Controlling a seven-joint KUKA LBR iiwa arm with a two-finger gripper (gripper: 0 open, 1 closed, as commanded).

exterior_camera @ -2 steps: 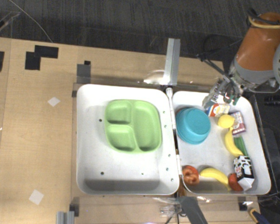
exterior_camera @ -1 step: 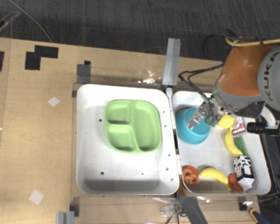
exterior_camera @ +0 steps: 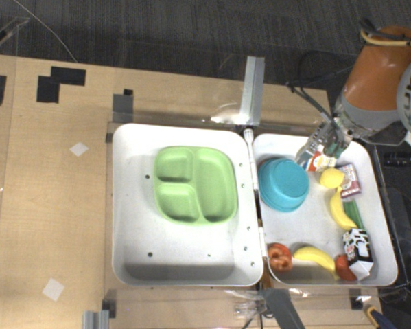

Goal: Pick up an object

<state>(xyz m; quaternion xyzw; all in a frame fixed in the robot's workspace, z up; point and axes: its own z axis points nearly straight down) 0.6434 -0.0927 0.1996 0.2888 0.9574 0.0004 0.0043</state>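
Note:
My gripper (exterior_camera: pixel 321 148) hangs over the far part of the right bin (exterior_camera: pixel 384 225), just above a small red-and-white packet (exterior_camera: pixel 322 162). A blue bowl (exterior_camera: pixel 283 184) lies upside down at the bin's left. A lemon (exterior_camera: pixel 332 177) and a banana (exterior_camera: pixel 341 210) lie to the right of the bowl, with a purple packet (exterior_camera: pixel 349 180) beside the lemon. Along the near wall sit an apple (exterior_camera: pixel 280 256), a second banana (exterior_camera: pixel 314 256), a red fruit (exterior_camera: pixel 344 266) and a black-and-white carton (exterior_camera: pixel 358 248).
The left bin (exterior_camera: pixel 131 211) holds a green divided plate (exterior_camera: pixel 194 184). A metal post (exterior_camera: pixel 253 91) stands at the far end of the seam between the bins. Cables trail at the back right behind the arm.

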